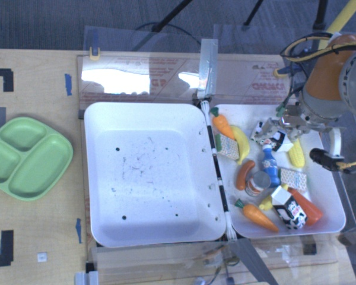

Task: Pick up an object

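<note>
Bench (41,88) of pale wood carries everything, with two shallow white bins set side by side so that goods can pass from one to the other. Left bin (148,171) holds no object and shows only faint scuffs and small holes on its floor; it likely serves as the receiving side. Right bin (338,215) holds all the candidate objects, crowded close together, which leaves little free room around any one of them. Arm (329,79), grey with an orange band, reaches in from the right and hangs over the upper part of the right bin. Green divided plate (28,157) lies on the bench well apart from both bins, to the left. Gripper (277,129) sits low among the clutter, just above a blue bottle (270,166) and beside a yellow corn cob (296,154); whether its tips stand wide, narrow or closed on something cannot be told here. Yellow banana (243,143) and a small carrot (222,125) lie along the inner wall. A larger carrot (258,215), a black-and-white carton (289,209) and a red piece (310,206) occupy the near end. No object is seen lifted; the pick appears not yet done.
</note>
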You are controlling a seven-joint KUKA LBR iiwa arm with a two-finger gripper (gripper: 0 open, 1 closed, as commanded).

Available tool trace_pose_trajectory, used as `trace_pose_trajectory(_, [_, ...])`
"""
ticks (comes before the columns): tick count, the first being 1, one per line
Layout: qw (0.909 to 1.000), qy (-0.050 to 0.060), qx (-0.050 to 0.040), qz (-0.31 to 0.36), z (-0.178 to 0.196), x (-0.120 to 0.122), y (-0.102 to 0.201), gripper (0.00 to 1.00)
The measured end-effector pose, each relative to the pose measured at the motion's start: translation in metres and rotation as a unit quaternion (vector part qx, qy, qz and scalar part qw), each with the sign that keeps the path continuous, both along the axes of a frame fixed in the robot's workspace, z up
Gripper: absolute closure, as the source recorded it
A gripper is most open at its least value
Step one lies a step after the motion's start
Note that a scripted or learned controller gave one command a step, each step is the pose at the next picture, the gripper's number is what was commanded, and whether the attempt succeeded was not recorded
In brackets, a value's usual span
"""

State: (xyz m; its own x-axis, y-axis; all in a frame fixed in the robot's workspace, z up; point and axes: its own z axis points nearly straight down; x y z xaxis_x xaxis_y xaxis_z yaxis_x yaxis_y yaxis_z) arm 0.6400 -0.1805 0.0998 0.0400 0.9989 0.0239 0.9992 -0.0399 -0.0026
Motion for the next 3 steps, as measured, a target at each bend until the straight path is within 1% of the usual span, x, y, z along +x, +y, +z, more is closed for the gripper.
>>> trace_pose_trajectory(1, [1.0, 0.004, 0.0003, 0.002, 0.008, -0.001, 0.002, 1.0])
trace_pose_trajectory(2, [0.9972, 0.013, -0.0119, -0.073, 0.056, 0.018, 0.039, 1.0])
trace_pose_trajectory(3, [0.9972, 0.005, -0.0114, -0.073, 0.096, 0.024, 0.093, 1.0])
